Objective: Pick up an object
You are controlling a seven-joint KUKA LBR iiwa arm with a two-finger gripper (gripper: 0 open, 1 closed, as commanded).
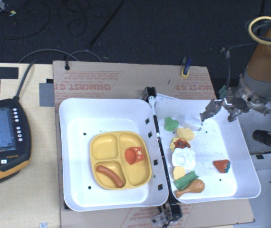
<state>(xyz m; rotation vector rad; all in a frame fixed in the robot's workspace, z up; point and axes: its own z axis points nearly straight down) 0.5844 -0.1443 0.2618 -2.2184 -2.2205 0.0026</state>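
Fingers (206, 115) spread, red strawberry (222, 166) apart

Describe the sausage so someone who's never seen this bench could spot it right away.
Start at the left white bin, which holds a yellow divided tray. The sausage lies in the tray's front left compartment, at a slant. It is long, smooth and reddish brown, unlike the stubby red piece with a star in the compartment to its right.

Toy foods (183, 158) clustered along right bin's (242, 175) left side.
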